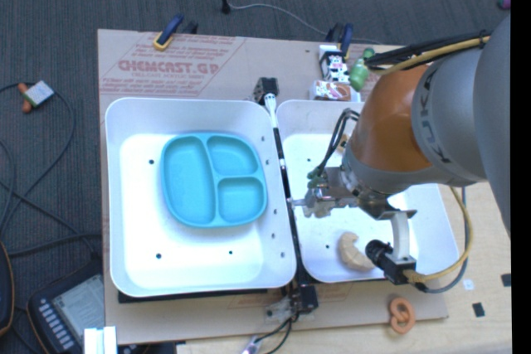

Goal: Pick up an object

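red "CHEMCAST GP" print, on cardboard sheet [178, 66]

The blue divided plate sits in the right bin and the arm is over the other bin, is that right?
Not quite. The camera view shows the blue divided plate in the left bin; the arm is over the other bin, the right one.
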### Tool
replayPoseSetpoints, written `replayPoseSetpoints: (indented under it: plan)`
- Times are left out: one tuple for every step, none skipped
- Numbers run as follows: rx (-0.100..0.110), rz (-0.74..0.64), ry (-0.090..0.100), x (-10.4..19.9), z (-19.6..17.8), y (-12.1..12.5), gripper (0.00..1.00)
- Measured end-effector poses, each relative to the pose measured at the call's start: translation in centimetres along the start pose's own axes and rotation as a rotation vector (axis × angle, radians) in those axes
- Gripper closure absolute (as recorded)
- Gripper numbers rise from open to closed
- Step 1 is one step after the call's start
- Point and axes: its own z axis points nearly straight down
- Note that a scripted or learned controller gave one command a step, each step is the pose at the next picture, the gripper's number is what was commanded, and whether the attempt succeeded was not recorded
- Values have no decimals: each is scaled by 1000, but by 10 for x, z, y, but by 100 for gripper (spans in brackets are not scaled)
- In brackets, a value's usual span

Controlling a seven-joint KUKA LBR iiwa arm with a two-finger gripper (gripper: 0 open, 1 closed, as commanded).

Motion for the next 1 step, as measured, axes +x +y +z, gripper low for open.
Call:
replayPoseSetpoints:
  plan:
    - [0,0,0,4,0,0,100]
